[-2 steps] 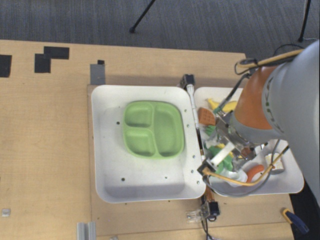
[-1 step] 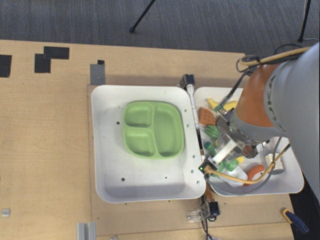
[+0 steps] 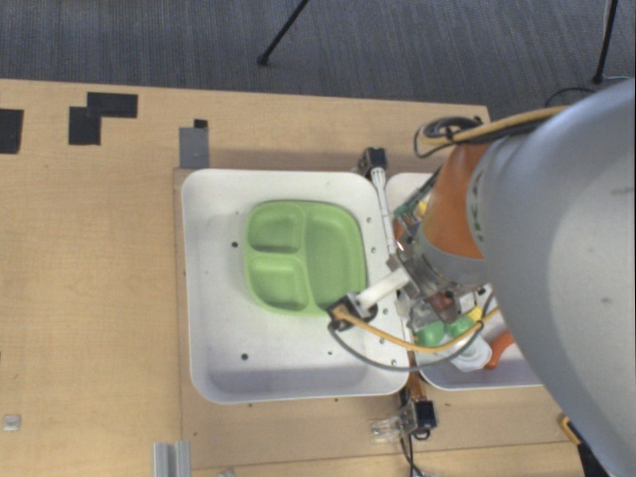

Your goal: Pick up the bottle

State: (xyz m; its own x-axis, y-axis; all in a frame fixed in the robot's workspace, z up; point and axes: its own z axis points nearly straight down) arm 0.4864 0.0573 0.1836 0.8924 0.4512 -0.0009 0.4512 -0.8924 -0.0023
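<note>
One arm [image 3: 556,256] reaching from right, wrist bent down over right bin [image 3: 437,378] near its left edge. Gripper [image 3: 432,311] grip unreadable. Green plate [image 3: 303,256] in left bin [image 3: 214,296].

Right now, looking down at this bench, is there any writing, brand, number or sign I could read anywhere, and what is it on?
None: no readable text anywhere in the camera view.
Green divided plate: plain, no marking.
Left white bin: plain.
Black patches on the bench: solid shapes, not letters.
Grey arm: no legible label.
Items under the wrist in the right bin: mostly hidden, any print too small to tell.
</note>
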